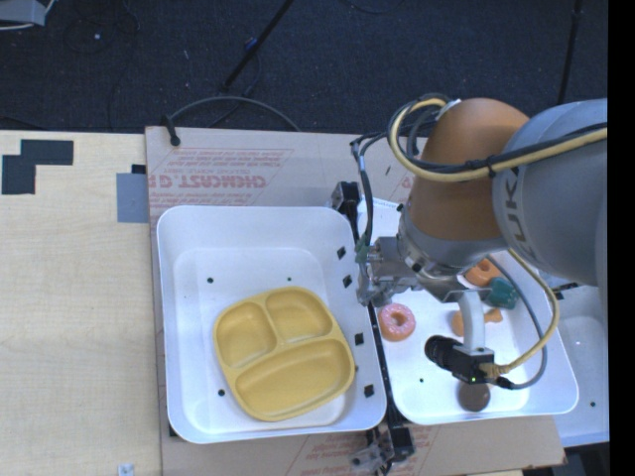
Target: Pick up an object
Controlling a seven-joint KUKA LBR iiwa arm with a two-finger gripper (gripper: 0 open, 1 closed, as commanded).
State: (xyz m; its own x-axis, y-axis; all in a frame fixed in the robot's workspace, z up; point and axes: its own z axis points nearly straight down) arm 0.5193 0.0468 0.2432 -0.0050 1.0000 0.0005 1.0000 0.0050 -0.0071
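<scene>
My gripper (375, 284) hangs low over the left edge of the right bin (427, 405), close to the wall between the two bins. Just below and to its right, a pink frosted donut (397, 321) lies on the bin floor, apart from the gripper. Under the wrist I see an orange piece (483, 271), a teal piece (501, 293) and another orange piece (464, 321), all partly hidden by the arm. A brown round object (474, 397) sits near the bin's front edge. Nothing is visibly held.
A yellow divided plate (286, 353) lies in the left bin (198, 266). A black module with a cable (453, 356) hangs off the arm above the right bin's front. The arm's bulk covers the back of the right bin.
</scene>
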